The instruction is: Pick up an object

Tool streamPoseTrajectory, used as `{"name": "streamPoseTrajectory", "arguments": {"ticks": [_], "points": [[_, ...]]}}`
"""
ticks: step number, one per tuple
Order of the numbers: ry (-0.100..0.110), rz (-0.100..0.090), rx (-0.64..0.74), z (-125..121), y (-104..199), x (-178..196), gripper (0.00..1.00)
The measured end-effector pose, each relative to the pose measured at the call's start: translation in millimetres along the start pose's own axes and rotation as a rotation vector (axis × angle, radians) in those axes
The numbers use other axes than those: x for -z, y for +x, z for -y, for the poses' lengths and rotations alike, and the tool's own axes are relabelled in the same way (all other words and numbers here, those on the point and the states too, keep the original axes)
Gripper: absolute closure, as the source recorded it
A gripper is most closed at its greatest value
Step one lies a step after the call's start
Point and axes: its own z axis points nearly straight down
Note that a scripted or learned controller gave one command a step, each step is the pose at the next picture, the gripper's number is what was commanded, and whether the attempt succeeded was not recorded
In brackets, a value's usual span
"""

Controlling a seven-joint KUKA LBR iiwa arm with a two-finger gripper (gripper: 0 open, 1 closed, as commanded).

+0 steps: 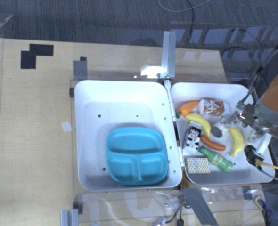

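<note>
gripper over a crowded right bin, nothing held
camera view: the gripper [226, 122] hung low among a banana [236, 141], a second banana [199, 122], sausage [212, 143] and bottle [217, 158]; jaw state could not be told. packed this tightly, a close could have nudged a neighbour or slipped off curved fruit.

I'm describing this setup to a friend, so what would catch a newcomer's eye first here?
First the big blue divided tray lying in the left bin. Next the bright clutter in the right bin: two bananas, a carrot, a green bottle. The grey arm reaches over that bin from the right.
</note>
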Motion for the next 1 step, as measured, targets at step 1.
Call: {"name": "streamPoseTrajectory", "arguments": {"ticks": [1], "points": [[-0.003,-0.001,-0.048,4.0,-2.1,-0.3,0.00]]}}
